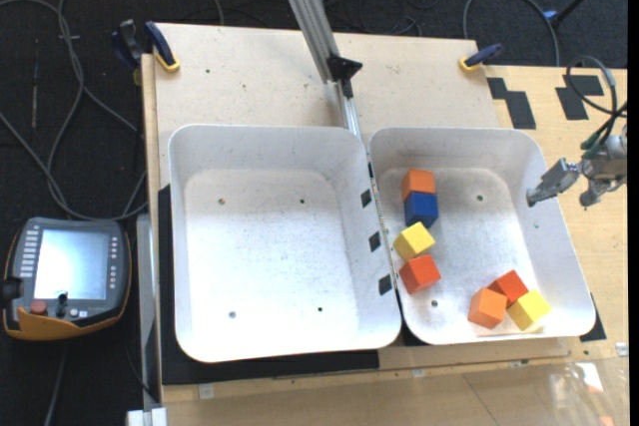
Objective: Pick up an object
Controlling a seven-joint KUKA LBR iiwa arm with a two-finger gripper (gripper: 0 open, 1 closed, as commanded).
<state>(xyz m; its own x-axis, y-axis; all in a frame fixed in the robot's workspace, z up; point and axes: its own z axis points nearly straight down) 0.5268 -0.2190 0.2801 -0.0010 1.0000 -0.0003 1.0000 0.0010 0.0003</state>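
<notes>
- Two shallow white bins are seen side by side on the pale surface (260, 75): the left bin (180, 214) and the right bin (559, 244).
- All the blocks are found in the right bin.
- Near its left wall, a column of four is formed: an orange block (420, 183) at the far end, a blue block (422, 209) touching it just below, then a yellow block (414, 240), and a red-orange block (420, 272) nearest the camera.
- In the near right corner, three more are clustered in contact: an orange cube (487, 306), a red block (511, 285) behind it, and a yellow cube (528, 310) at the right.
- The gripper (555, 183) is seen at the right bin's outer rim, well apart from every block; nothing is held in it.
- Whether the jaws are apart or together cannot be told, since they are small and blurred.
- A grey metal pole (305, 0) is slanted down from the top to the gap between the bins.
- Two yellow-and-blue clamps (160, 50) are fixed at the far corners of the surface.
- A handheld control pendant (65, 272) is lying on the dark floor at the left, among black cables (60, 65).
</notes>
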